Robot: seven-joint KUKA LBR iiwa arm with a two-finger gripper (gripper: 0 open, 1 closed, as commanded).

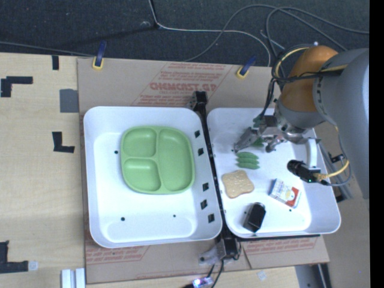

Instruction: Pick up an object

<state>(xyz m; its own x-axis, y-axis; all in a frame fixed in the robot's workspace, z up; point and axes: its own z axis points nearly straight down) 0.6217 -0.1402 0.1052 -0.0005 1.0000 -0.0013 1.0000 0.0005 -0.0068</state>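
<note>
Your gripper is down over the upper left part of the right bin, and its two grey fingers stand spread apart, one reaching out toward nine o'clock, the other toward three, with nothing clamped between them. Just below those fingertips, at about six o'clock from the gripper, you've got the green pea pod: it lies flat on the bin floor, long axis running roughly from ten o'clock to four o'clock, its slimmer end toward the lower right. I can't tell you whether the fingertip touches it; it is right beside it.

Move outward: at six o'clock from the pod, near it, sits the slice of bread, flat, its rounded top toward the left. Further down, at about five o'clock from the bread, a black object lies tilted, long axis running from one o'clock to seven o'clock. At three o'clock from the bread there's a small white, red and blue box, lying at a slant.

Across the divider, the left bin carries a green sectioned plate, well apart from your gripper, at nine o'clock.
</note>
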